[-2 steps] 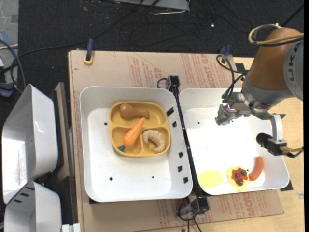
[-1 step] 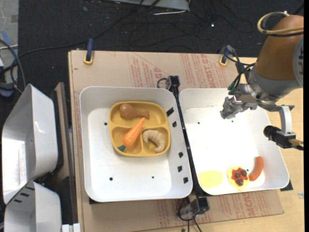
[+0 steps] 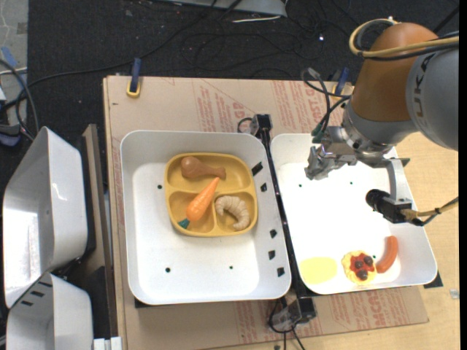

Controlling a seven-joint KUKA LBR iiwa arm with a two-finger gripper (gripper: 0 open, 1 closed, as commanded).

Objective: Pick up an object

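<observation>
One sausage [image 3: 387, 254] near right bin's [image 3: 328, 203] front, well apart from hand [image 3: 319, 163].

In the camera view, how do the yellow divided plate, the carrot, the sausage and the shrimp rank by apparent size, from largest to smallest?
1. yellow divided plate
2. carrot
3. and 4. shrimp and sausage: they look too alike to rank.

the grey arm [image 3: 408, 71] reaches in from the right, wrist bent downward.

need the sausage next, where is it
The sausage lies in the right bin, near its front right corner, just right of the small pizza.
</observation>
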